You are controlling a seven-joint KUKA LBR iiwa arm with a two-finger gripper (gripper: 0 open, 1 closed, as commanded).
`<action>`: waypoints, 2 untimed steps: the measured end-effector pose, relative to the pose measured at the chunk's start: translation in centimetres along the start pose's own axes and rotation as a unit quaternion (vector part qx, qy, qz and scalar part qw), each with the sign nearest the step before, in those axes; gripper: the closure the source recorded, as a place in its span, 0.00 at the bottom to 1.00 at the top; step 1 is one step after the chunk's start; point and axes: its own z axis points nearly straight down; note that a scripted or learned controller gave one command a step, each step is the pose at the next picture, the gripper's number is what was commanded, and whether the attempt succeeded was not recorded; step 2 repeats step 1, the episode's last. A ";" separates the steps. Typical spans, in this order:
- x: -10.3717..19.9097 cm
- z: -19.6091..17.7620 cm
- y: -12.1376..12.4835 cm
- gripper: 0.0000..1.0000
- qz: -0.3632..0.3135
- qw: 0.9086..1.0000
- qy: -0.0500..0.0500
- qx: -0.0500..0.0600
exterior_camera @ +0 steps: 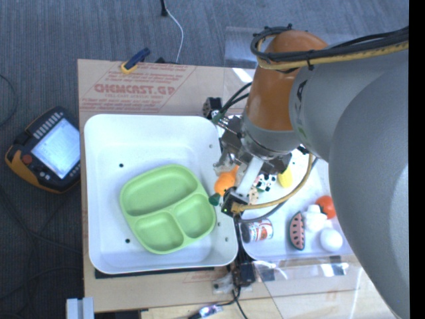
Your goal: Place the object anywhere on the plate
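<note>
The light green divided plate [167,208] lies in the left white bin [106,138], tilted toward the front right corner. My gripper [231,186] hangs over the wall between the two bins, just right of the plate's edge. It is shut on a small orange carrot-like toy [226,178] with a green tip [214,199]. The toy sits above the rim, a short way from the plate's right compartment. The grey arm with its orange band [282,78] covers most of the right bin.
The right bin [279,248] holds a red and white can [257,231], a watermelon slice [296,231], a white ball [330,239], an orange-red piece [325,206] and a yellow piece [285,177]. A pendant [46,151] lies left of the bench.
</note>
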 end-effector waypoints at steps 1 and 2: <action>-0.4 0.2 0.2 0.00 0.003 1.000 -0.003 0.000; -0.4 0.2 0.2 0.00 0.003 1.000 -0.003 0.000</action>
